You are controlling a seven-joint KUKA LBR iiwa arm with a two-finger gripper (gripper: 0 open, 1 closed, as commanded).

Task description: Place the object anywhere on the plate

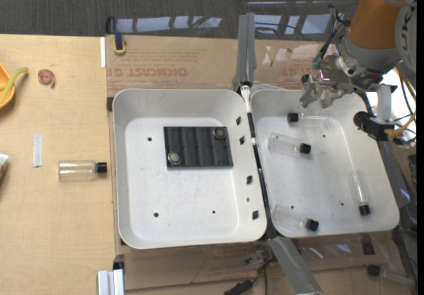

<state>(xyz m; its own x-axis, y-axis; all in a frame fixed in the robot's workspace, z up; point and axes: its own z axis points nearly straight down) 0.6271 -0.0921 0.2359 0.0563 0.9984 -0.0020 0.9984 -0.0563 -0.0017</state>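
A dark ridged plate (pixel 199 148) lies in the left white bin (pixel 132 214). Two small round pieces rest on it, one at its upper right corner (pixel 219 132) and one at its lower left (pixel 174 158). Several clear vials with black caps lie in the right bin (pixel 381 174): one near the middle (pixel 289 146), one by the right wall (pixel 358 191), one at the front (pixel 299 219) and one at the back (pixel 308 118). My gripper (pixel 313 96) hangs over the right bin's back edge, just above the back vial, and I see nothing held in it.
Outside the bins on the wooden bench at left lie another capped vial (pixel 81 168), a small pale strip (pixel 37 151), a red disc (pixel 45 76) and a yellow item (pixel 6 85). Cardboard (pixel 172 65) lines the bench behind the bins. The arm's cables (pixel 381 126) hang over the right bin's right side.
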